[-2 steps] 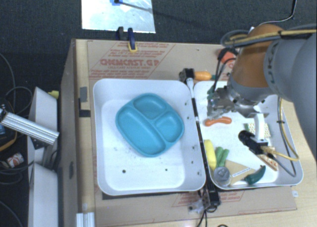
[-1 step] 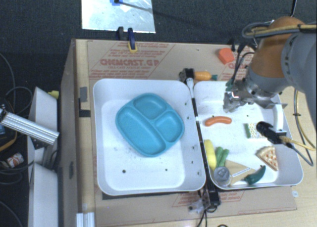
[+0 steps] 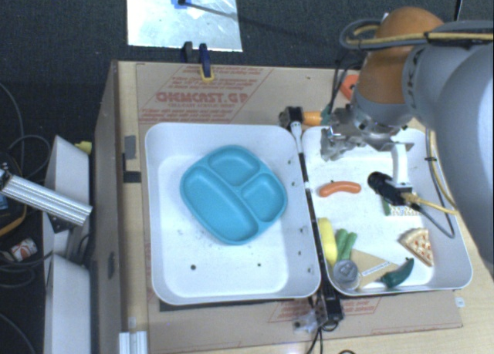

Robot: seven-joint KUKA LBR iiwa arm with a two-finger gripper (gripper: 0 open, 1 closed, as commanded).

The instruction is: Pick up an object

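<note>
two shallow white bins side by side on the surface, listed near to far.

right bin, near edge: grey round lid in the near left corner. tan wedge just beside it. dark green pepper touching the wedge's right end.

right bin, a little farther: yellow piece against the left wall, green pods touching it. pizza slice apart, toward the right wall.

left bin, middle: blue divided plate, lying flat.

right bin, middle: orange sausage, lying crosswise, alone on bare floor, apart from the other items.

right bin, far left: gripper, over the floor just beyond the sausage and near the far wall. whether it is open or closed cannot be told, and no item is seen in its grasp.

task's thing: none is named. the sausage is the nearest candidate and is not yet lifted.

risks, as judged:
- the gripper sits off the sausage's line, so a straight descent could meet bare floor and close on nothing.
- the sausage looks round and smooth, so an off-centre pinch could roll it or squirt it away.
- the near left cluster is packed tight, so a try there could catch two items or jam against the wall.
</note>
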